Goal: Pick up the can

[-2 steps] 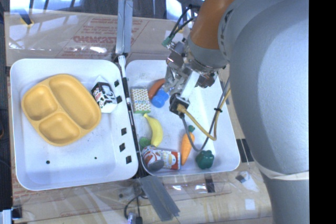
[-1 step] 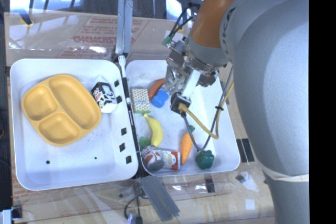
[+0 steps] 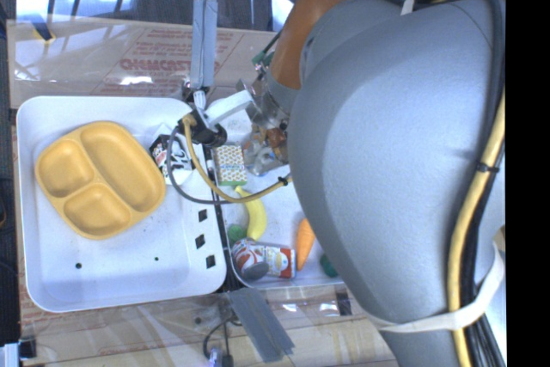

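While the arm (image 3: 387, 142) hangs over the right bin (image 3: 284, 284) — jaws' state can't be told | can (image 3: 265, 260) lies beside carrot (image 3: 304, 244)

The tray (image 3: 99, 178) is mustard yellow in a white bin (image 3: 51, 275). The can (image 3: 262, 260) is red and white with a grey lid. The banana (image 3: 255, 219) is yellow, the carrot (image 3: 304, 243) orange. The arm (image 3: 404, 159) is grey with an orange band.

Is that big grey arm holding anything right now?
It cannot be told. The gripper is buried among cables. The can lies on its side below it, apart from it.
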Controlling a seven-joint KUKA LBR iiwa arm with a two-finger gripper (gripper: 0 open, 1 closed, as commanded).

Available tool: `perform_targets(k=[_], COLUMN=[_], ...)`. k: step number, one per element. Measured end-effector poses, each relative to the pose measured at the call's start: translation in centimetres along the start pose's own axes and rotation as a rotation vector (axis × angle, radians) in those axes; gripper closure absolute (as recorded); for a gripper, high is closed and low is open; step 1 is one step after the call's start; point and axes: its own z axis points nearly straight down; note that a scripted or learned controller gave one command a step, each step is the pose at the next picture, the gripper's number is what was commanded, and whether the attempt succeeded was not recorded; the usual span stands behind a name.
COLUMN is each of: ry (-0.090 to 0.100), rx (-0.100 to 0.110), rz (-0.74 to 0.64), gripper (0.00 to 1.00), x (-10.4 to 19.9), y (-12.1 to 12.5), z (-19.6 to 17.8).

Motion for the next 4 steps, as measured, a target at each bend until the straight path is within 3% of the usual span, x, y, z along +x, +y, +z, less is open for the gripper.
perform_targets(k=[3,4], ry=[-0.013,-0.002], rx=[-0.001,0.004], rz=[-0.014,-0.338], gripper=[1.0,1.0], x=[0.0,-1.8], y=[0.0,3.7], z=[-2.2,3.2])
